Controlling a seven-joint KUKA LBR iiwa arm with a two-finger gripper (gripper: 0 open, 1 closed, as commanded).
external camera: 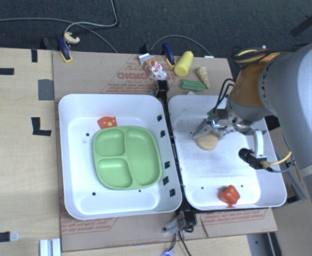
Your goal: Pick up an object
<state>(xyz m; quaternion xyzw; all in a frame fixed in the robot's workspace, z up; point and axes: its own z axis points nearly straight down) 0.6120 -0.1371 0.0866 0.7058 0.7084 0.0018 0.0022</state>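
A beige, rounded lump [207,142] lies in the upper left part of the right bin [198,169]. My gripper [214,130] hangs directly over its upper edge, fingers spread apart, one fingertip [200,131] at the lump's left and the other at its right. The fingers are open, touching or nearly touching the top of the lump, not closed on it. A red, pepper-like object [229,194] rests near the front edge of the same bin.
The left bin [76,143] holds a green divided plate [127,157] and a small orange-red piece [107,122]. Behind the bins lie a yellow cylinder [183,63], a green piece [192,85], a beige cone [202,77] and a small packet [153,66].
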